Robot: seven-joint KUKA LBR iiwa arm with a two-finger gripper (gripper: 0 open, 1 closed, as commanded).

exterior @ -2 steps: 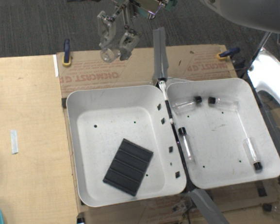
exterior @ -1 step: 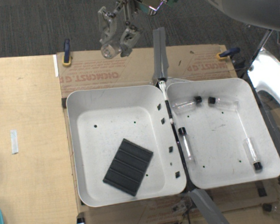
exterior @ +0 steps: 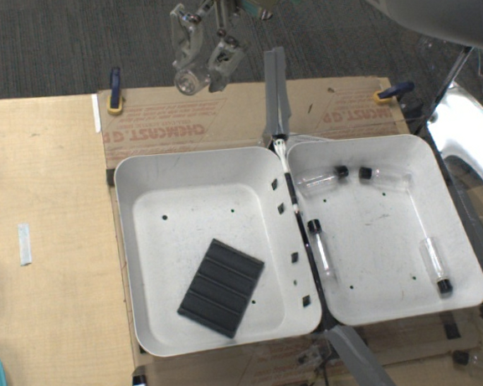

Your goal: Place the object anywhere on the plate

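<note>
Nearest the lens: left bin [exterior: 141, 239], holding a dark ribbed rectangular plate [exterior: 222, 287] lying flat and skewed, in the bin's lower middle. Right bin [exterior: 445, 212] sits just beside it, rims touching along the centre seam.

Right bin contents: several clear tubes with black caps. One tube [exterior: 319, 248] lies along the left wall near the seam. Two more [exterior: 341, 173] lie near the far wall, caps close together. A fourth tube [exterior: 434, 265] rests toward the near right corner, cap pointing to the camera.

Gripper [exterior: 199, 61] hangs at the top of the view, above the cardboard behind the left bin, well clear of both bins. It looks translucent against the dark floor. Fingers seem to stand apart, with nothing seen between them; touching nothing.

The tubes lie well apart from the gripper, lower and to the right of it. The plate sits almost straight below it in the view.

Writing: cardboard sheet [exterior: 177, 126] under the bins shows red print, upside down, reading "CHEMCEST".
</note>
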